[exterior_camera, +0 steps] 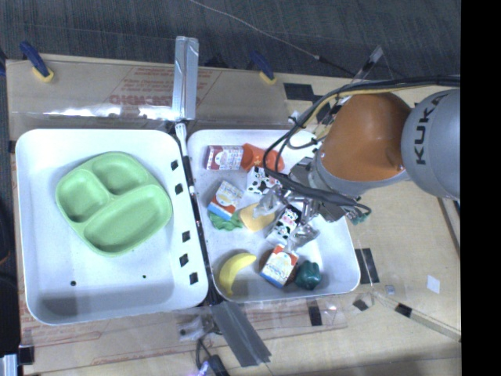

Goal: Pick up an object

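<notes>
My gripper [288, 216] is down in the right bin [344, 245], under the orange wrist band. It looks open, its grey fingers [271, 204] standing on either side of a small black-and-white cow-patterned item [286, 224]. A yellow wedge [255, 217] lies just to the left of it. A second cow-patterned piece [257, 181] lies up and to the left. In front of the gripper lie a red-and-blue carton [279, 266], a yellow banana [235, 269] and a dark green piece [310, 274].
The right bin also holds a red-and-white can [225, 158], an orange item [258, 156], a small colourful box [226, 197] and a green piece [225, 221]. A green divided plate [114, 202] lies in the left bin [47, 288]. Cables run over the wrist.
</notes>
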{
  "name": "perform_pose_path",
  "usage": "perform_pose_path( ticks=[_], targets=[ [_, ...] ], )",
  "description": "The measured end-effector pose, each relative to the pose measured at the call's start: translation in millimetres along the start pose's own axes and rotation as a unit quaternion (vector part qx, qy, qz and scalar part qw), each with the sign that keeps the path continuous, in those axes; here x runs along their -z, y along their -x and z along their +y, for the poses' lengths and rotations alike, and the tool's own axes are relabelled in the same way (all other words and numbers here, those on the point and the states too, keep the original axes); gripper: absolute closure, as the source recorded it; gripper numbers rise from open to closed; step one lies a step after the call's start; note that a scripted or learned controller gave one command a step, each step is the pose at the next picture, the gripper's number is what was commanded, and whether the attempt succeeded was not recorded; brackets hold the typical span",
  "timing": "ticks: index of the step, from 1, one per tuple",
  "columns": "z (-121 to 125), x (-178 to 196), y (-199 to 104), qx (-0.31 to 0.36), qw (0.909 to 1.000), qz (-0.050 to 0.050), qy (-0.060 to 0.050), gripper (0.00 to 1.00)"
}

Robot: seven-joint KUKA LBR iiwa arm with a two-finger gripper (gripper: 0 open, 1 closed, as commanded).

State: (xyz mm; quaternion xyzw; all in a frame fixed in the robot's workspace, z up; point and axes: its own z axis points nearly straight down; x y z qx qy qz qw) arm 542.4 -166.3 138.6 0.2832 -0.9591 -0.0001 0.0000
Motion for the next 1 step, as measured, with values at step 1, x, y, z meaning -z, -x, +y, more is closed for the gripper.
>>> perform_pose_path(
  ticks=[1],
  targets=[
    [-35.1, -44.7, -6.4, -0.024, 0.9997, -0.001, -0.001, 0.00]
  ],
)
